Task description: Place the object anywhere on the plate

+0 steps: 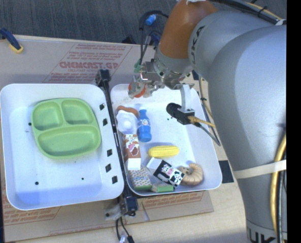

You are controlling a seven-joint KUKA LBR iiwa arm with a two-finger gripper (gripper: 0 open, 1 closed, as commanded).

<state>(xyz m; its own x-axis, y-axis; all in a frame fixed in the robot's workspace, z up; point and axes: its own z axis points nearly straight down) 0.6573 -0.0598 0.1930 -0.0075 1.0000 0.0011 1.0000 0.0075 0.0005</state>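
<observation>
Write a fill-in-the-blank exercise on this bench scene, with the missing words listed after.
1. The green plate lies in the ____ bin.
2. The plate has ____ compartments.
3. The yellow corn cob lies in the ____ bin.
4. The gripper hovers over the ____ bin's far end.

Missing words: left; three; right; right

Cardboard sheet (92,59) under the bins — red print, upside-down relative to the camera; largest line reads roughly "CHEMCAST GP", the smaller lines around it too fine to read. Arm (252,151) — dark letters "UK" at the bottom edge of its grey casing, cut off by the frame. Blue bottle (144,126) and brown packet (132,147) in the right bin (203,135) carry labels, print illegible.
</observation>
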